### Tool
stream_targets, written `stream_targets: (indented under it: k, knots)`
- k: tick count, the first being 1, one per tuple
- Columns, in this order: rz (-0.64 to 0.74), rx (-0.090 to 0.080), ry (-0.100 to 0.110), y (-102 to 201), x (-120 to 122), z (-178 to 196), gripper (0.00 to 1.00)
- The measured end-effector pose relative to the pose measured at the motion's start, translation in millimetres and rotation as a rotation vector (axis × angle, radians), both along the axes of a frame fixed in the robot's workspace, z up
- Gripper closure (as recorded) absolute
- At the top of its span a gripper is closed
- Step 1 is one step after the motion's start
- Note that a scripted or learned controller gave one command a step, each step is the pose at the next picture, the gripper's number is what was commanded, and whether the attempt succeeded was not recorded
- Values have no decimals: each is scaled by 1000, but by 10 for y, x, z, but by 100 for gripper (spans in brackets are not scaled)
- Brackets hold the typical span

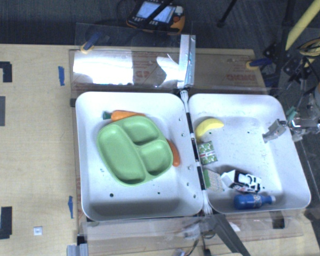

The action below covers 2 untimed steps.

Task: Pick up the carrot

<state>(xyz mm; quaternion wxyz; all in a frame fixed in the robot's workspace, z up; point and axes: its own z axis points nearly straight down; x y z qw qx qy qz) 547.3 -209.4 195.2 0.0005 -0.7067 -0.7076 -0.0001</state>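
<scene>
Because the orange carrot [129,114] lies in the left shallow white plastic bin [88,143], tucked against the far edge of a green three-compartment plastic plate [134,149] that covers much of it, we see only a short orange stretch with a dark green tip at its left end, so any grasp would have to come from the far side, where the carrot is exposed. A second orange sliver [175,154] peeks out at the plate's right edge near the divider between the bins; whether it is part of the same carrot or a separate piece we cannot tell. In this same camera view, the robot's metal hand [276,130] hangs over the right rim of the right shallow white bin [266,105], well apart from the carrot, and we cannot tell how it is set, though nothing shows in its grip. That bin holds a yellow banana-shaped toy [208,127], a small green-labelled packet [207,152], a black-and-white object [247,181] and a blue bottle [253,200] lying on its side near the front wall. We judge the pick not yet begun: the arm must first cross from the right bin to the left bin on the wooden tabletop [32,143].
</scene>
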Motion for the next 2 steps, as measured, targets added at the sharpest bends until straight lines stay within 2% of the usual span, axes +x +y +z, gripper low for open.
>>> stream_targets:
  k: [1,2]
  knots:
    - [247,1,0,583,-213,-870,0]
    - [100,-2,-3,390,97,347,0]
